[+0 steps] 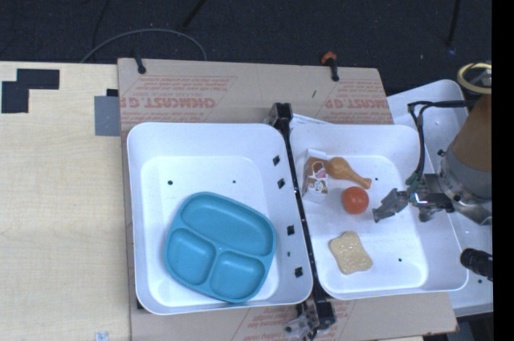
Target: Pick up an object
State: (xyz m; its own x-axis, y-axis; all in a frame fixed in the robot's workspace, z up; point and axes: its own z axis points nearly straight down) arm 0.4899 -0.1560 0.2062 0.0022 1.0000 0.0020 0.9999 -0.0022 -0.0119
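Note:
In the right bin (401, 271) lie a red ball (355, 200), a tan drumstick (348, 169), a small white printed carton (316, 179) and a beige slice of bread (350, 253). My gripper (391, 205) reaches in from the right, low over the bin, just right of the red ball. Its dark fingers point left toward the ball, and nothing shows between them. The bread lies below and left of the gripper.
The left bin (152, 171) holds a blue sectioned plate (219, 245). A black divider (293, 203) runs between the bins. Both bins rest on a cardboard sheet (241, 95). The arm's body (474, 163) stands over the right bin's right rim.

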